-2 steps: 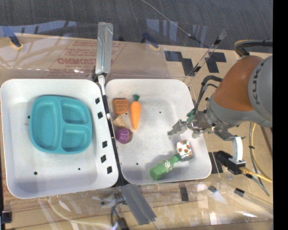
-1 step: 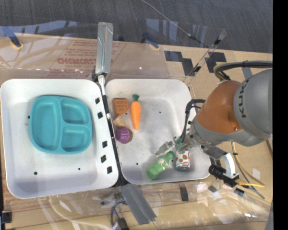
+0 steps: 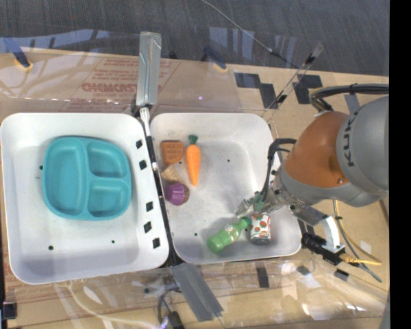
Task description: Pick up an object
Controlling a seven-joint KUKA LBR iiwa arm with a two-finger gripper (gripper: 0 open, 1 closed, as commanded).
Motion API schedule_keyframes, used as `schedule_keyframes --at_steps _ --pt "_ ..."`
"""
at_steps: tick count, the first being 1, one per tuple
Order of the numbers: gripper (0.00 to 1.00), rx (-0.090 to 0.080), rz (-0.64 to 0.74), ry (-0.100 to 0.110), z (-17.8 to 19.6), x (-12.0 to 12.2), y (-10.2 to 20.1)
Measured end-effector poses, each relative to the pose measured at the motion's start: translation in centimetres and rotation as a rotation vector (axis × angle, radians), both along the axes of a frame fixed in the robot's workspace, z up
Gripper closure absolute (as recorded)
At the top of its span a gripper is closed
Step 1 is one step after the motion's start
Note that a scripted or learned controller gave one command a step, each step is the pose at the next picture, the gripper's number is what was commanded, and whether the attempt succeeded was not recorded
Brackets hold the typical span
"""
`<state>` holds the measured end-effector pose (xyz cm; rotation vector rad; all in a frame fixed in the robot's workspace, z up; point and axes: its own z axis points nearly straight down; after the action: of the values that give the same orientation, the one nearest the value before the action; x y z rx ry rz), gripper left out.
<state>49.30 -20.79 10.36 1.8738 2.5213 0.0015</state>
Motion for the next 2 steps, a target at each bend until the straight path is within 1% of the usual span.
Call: schedule_keyframes --at_steps 1,2 --pt "1.0 0.003 -0.226 0.003 -1.2 10.1 9.1" --pt "1.0 0.003 -0.261 -0.008 9.4 16.7 16.6"
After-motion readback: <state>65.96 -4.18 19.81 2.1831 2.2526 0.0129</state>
